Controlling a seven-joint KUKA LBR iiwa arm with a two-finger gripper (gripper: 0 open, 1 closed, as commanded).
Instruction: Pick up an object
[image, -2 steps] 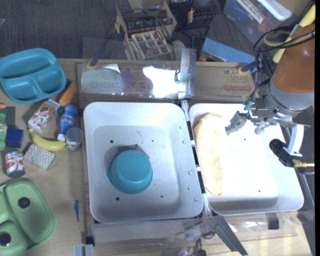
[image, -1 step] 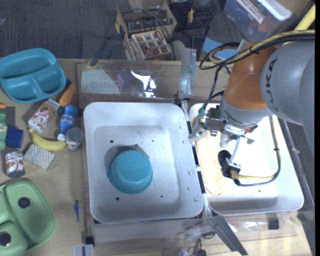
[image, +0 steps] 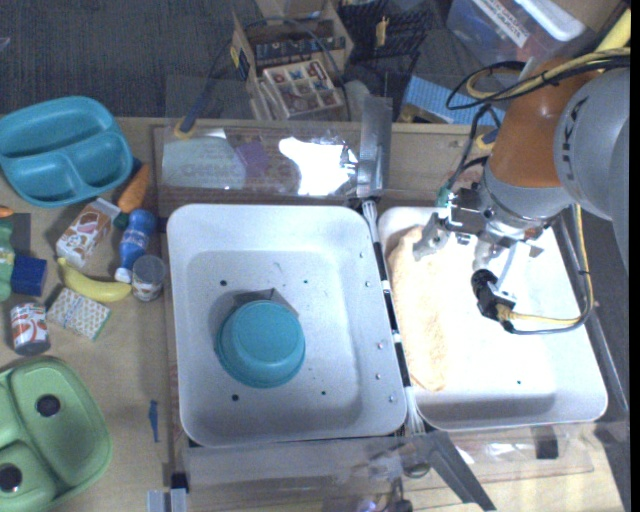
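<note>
While the gripper (image: 452, 222) hangs over the far part of the right bin (image: 530, 375), we can't tell whether it's open or closed; glare and the wrist hardware hide that.

Nothing is visibly held. Candidates:
- pale tan object (image: 418, 320): long, lying along the left wall of the right bin, just left of and nearer than the gripper.
- teal bowl (image: 262, 345): middle of the left bin (image: 200, 240), well apart from the gripper.

Risks as we see them:
- The tan object touches or nearly touches the bin wall. A descent there likely clips the wall or the ridge between the bins, or lands on only one side of the object.
- It looks low and possibly soft, so a close could skim over it or pinch only a fold that slips on lift.
- A straight descent from the current spot probably meets bare bin floor, so we'd get an empty grasp.
- The bowl looks wide and smooth, so a two-finger grip may slide off it.
</note>
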